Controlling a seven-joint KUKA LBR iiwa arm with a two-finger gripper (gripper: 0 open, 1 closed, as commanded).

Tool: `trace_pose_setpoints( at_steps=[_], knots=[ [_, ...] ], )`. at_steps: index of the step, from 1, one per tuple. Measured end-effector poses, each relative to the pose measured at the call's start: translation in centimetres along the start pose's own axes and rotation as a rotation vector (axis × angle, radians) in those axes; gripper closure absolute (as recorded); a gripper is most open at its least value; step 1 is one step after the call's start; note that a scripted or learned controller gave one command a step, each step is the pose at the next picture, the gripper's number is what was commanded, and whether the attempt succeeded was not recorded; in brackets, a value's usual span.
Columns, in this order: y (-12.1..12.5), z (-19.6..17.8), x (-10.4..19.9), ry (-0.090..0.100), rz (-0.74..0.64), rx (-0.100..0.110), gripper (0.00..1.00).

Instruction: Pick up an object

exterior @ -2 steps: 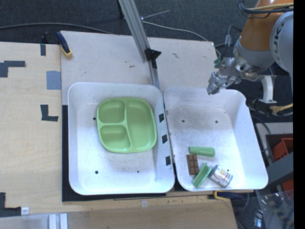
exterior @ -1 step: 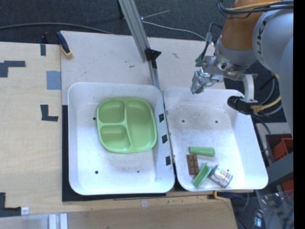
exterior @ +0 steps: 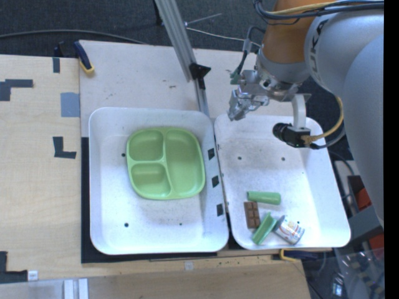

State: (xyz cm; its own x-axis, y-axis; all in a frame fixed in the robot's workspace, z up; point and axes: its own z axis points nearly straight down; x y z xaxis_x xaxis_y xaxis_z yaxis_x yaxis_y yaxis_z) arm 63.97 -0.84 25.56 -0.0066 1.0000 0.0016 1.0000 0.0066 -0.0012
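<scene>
The end effector (exterior: 240, 108) is seen above the far edge of the right bin (exterior: 324, 167), near the divide from the left bin (exterior: 103, 167); nothing is seen held, and its opening cannot be told. The candidate objects, a green cylinder (exterior: 263, 197), a brown block (exterior: 252, 214), a green wedge (exterior: 264, 228) and a small can (exterior: 290, 231), are clustered at the near end, well apart from it. Because these pieces are touching or just beside one another and close to the bin wall, a miss, a nudged neighbour or a slipped grasp is judged likely.
</scene>
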Motion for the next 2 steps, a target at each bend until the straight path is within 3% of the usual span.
trace_pose_setpoints(
  at_steps=[2],
  knots=[
    [-2.4, 1.6, 10.2, -0.001, 0.001, 0.003, 1.00]
  ],
)
